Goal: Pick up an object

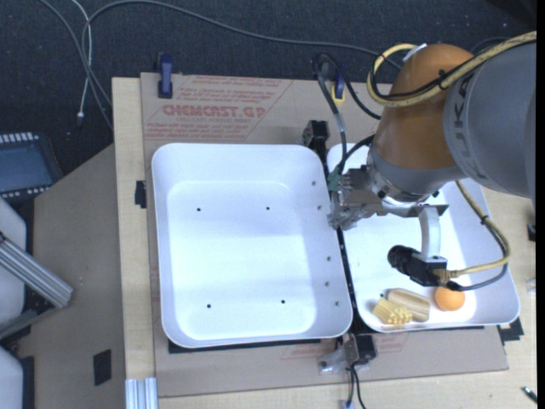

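Tool (345, 204) sits at the right bin's (375, 254) left wall; its state cannot be told. Orange ball (450, 299) and corn piece (393, 313) lie well apart from it. Closing here likely grasps nothing.

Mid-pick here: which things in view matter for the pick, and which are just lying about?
For the job:
tool
orange ball
tan oblong piece
yellow ridged piece
right bin holding those three

Lying about:
left bin
blue clamp
printed cardboard sheet
loose cables
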`<state>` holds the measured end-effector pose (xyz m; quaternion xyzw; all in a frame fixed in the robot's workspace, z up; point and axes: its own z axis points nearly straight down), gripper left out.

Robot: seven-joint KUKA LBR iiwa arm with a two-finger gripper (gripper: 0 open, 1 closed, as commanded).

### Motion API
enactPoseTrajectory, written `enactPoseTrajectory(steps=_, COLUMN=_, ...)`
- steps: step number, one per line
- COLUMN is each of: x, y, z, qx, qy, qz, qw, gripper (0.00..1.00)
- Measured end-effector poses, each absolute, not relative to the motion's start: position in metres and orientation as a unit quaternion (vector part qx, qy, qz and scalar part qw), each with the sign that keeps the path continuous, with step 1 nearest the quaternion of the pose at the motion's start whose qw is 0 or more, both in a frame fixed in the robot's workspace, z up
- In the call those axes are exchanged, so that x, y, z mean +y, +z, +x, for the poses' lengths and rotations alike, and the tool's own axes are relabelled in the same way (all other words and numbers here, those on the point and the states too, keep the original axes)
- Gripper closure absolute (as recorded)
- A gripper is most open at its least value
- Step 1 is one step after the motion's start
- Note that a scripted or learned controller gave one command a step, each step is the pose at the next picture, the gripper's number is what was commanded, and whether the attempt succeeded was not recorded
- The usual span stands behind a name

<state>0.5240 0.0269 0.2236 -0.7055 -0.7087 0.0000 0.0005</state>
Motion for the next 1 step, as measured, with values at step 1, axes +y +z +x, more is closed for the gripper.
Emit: enactPoseTrajectory(steps=1, x=0.0700, y=0.2226, z=0.5310, qx=-0.708, qy=-0.0004, qz=-0.706, qw=0.000, gripper=1.00)
